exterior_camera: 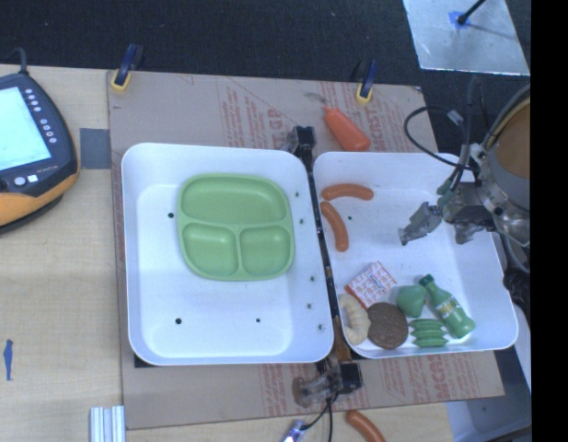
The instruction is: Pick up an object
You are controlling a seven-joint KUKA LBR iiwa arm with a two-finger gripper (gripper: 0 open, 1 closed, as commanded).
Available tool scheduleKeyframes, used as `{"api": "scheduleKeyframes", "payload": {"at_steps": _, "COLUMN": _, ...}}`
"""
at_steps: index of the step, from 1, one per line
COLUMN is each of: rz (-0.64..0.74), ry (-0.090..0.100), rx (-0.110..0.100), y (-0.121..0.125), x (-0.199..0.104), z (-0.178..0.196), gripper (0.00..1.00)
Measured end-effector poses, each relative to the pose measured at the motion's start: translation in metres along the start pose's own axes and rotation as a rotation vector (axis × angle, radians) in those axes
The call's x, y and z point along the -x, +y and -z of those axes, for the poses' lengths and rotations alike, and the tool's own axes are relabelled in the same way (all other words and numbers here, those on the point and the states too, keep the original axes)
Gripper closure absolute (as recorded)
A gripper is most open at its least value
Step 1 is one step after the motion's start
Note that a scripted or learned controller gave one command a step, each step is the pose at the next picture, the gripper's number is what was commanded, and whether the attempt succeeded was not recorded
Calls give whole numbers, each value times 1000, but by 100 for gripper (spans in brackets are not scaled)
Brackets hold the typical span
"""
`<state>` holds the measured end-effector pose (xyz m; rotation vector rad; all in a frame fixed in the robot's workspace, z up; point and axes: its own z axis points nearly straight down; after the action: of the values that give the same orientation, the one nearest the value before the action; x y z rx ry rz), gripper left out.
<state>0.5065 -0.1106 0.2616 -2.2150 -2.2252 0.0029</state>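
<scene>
Claw (442, 221) spread wide, holding nothing

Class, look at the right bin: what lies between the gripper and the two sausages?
In the camera view, only bare white bin floor lies between the gripper and the two sausages.

Off my bins: teach pendant (26, 155) far left on the bench, orange carrot (346, 130) on the cardboard sheet (219, 109), blue clamps (127, 65) along its top edge.
</scene>
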Motion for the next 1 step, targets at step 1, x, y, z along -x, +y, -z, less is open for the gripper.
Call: {"api": "scheduleKeyframes", "payload": {"at_steps": 1, "rz": 0, "ry": -1, "rx": 0, "y": -5, "x": -15, "z": -158, "gripper": 0}}
